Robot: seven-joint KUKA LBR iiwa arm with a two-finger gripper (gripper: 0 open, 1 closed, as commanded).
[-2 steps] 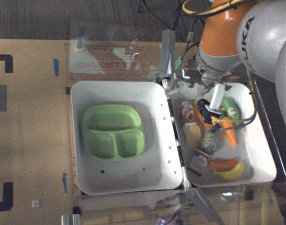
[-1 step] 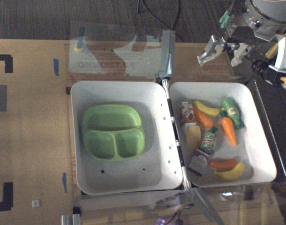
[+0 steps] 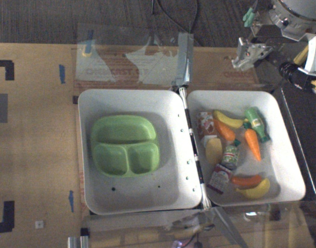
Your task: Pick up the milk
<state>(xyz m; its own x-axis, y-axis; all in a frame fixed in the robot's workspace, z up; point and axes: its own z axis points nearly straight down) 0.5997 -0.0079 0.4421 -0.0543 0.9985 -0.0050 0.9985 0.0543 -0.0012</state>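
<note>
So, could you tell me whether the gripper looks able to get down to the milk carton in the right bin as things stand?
Probably yes: the gripper hangs above the bench beyond the right bin, nothing covers the milk carton, though a banana lies close beside it.

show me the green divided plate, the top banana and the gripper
green divided plate (image 3: pixel 125 144), camera view, middle ridge
top banana (image 3: pixel 227 120), camera view, middle of its curve
gripper (image 3: pixel 249 55), camera view, between its fingertips
</note>
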